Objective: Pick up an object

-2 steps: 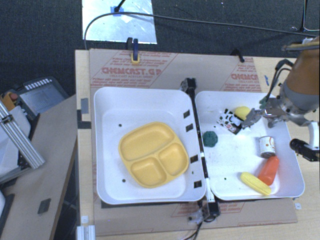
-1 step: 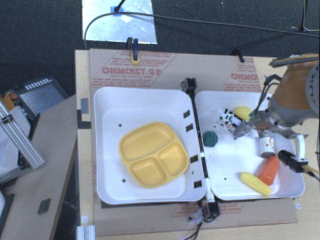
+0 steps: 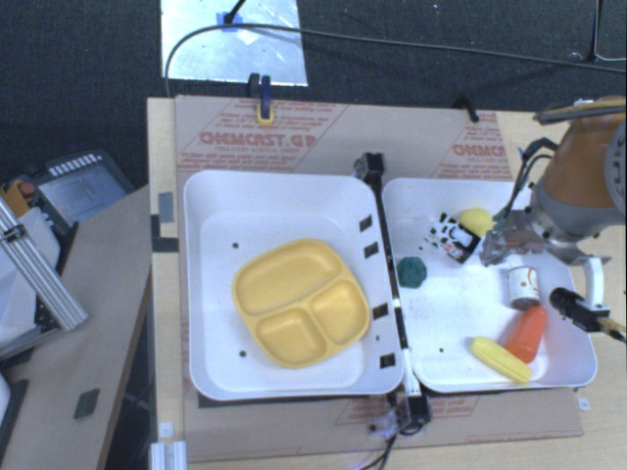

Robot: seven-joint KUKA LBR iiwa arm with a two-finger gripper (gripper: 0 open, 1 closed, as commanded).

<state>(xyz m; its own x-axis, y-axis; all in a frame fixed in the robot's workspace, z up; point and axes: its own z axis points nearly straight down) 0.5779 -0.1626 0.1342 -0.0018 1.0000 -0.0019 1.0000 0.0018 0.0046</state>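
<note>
Standing over the bench, camera view, items as follows.

Left bin (image 3: 211, 262): one yellow divided tray (image 3: 299, 302), three compartments, lying flat near the middle.

Right bin (image 3: 578, 365): black-and-white cow toy (image 3: 449, 237) at the far side; yellow lemon-like piece (image 3: 477, 220) touching it; dark green round object (image 3: 411, 271) near the dividing wall; small white can (image 3: 522, 284) mid-bin; orange carrot-shaped piece (image 3: 527, 333) just beside the can; yellow corn cob (image 3: 501, 357) at the near side, touching the carrot's lower end.

Arm (image 3: 578, 179): grey with orange band, reaching in over the right bin. Gripper (image 3: 502, 246) low, between lemon and can; claw state cannot be told, and nothing is seen gripped.
</note>
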